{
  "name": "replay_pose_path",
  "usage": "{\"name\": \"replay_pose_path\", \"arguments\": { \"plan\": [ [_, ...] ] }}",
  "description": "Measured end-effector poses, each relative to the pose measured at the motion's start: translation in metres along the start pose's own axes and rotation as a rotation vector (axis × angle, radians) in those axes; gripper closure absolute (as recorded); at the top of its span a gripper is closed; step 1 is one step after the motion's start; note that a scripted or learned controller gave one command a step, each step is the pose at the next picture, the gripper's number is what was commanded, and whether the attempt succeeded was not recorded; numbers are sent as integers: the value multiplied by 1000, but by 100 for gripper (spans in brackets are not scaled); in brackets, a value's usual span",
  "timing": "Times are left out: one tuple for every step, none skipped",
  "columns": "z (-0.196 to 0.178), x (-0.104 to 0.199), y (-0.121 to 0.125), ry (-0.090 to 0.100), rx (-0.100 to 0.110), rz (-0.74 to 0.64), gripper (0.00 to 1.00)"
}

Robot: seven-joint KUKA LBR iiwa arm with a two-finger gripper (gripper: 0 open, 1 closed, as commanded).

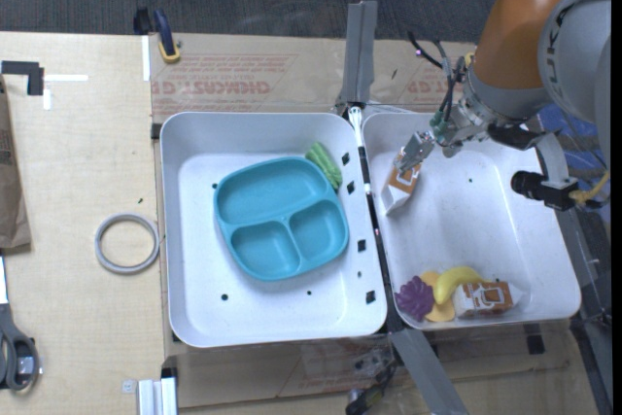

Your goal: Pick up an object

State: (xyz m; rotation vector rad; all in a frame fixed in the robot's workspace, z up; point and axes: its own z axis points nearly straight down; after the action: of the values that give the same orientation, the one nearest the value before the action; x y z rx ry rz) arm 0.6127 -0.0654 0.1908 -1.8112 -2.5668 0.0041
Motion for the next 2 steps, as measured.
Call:
{"name": "replay_pose_path", "arguments": {
  "plan": [
    [-1, 35, -1, 0, -1, -215, 0],
    [78, -33, 7, -11, -24, -228, 0]
  ]
}}
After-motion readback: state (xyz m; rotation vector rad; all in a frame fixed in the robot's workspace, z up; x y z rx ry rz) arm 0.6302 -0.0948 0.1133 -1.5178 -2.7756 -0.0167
